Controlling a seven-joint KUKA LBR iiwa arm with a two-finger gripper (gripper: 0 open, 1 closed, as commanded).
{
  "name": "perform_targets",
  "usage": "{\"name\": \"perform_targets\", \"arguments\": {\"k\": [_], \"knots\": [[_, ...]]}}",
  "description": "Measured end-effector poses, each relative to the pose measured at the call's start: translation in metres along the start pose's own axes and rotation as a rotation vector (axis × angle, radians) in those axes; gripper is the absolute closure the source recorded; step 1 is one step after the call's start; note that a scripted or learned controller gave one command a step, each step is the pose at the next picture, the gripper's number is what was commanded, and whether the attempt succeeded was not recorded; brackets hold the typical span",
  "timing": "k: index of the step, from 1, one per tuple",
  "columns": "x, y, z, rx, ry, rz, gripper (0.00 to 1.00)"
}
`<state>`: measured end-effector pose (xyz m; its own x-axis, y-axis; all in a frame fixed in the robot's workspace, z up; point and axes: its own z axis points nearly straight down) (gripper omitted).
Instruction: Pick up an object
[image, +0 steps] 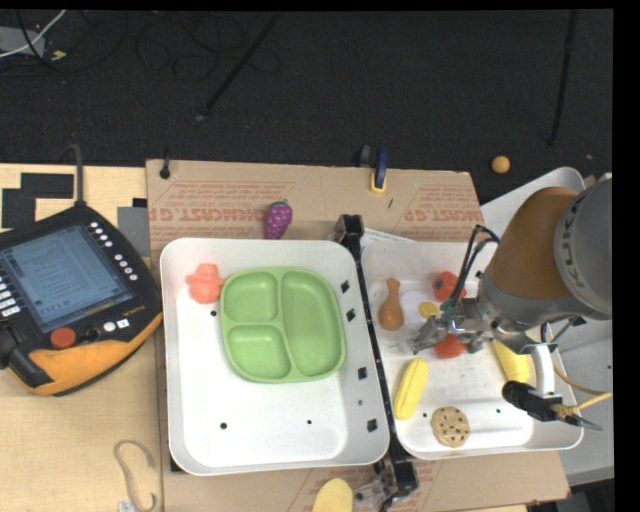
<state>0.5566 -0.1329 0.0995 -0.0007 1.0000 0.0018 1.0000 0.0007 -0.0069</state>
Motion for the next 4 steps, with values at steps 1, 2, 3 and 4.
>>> {"name": "perform_targets", "arguments": {"k": [1, 2, 3, 4], "knots": [[0.001, -0.001, 0.013, -0.002, 0.0, 0.003, 0.0], [-0.002, 0.0, 0.001, -0.004, 0.0, 0.011, 1.0], [-0.004, -0.005, -0.061, -0.009, -0.002, 0.009, 1.0], [0.005, -0.009, -0.113, -0.01, -0.002, 0.001, 1.0]]}}
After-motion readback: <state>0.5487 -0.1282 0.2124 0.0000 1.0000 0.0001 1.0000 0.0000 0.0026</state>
